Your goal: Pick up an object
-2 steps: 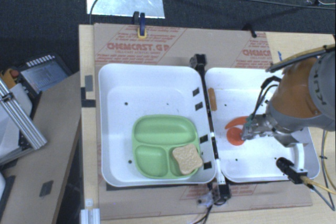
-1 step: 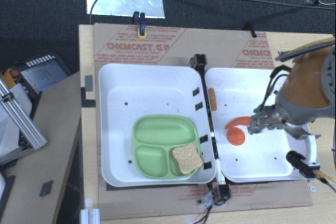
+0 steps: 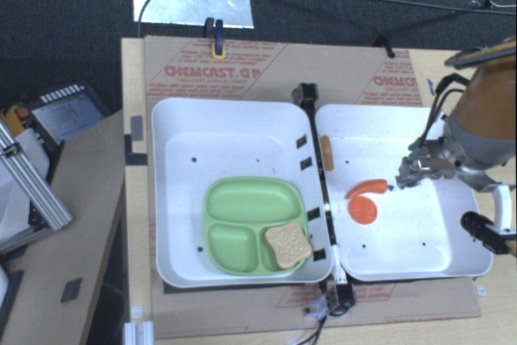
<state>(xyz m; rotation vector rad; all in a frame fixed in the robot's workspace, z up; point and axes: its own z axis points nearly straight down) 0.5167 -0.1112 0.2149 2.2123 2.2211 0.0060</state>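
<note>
End effector (image 3: 406, 175): low over the right bin (image 3: 420, 254), just right of the orange sausage-shaped piece (image 3: 367, 188). Whether it is spread or pressed together cannot be told at this size; nothing shows in its grip.

Left bin (image 3: 178, 174), near part: green divided plate (image 3: 246, 226) with a slice of bread (image 3: 287, 245) in its near right compartment.

Right bin, middle: orange-red disc (image 3: 363, 210), just below the sausage-shaped piece, close to touching it.

Right bin, far left edge: small orange stick (image 3: 327, 153), lying along the divider.

Desk (image 3: 133, 198): carries both bins on a sheet of cardboard (image 3: 242, 69).

Handling note, as a judgement: the sausage-shaped piece is the likeliest target. A good grasp would centre over its middle, straddle the narrow width and descend straight. The disc is so close that a finger could land on it, so approach from the far side is safer.
</note>
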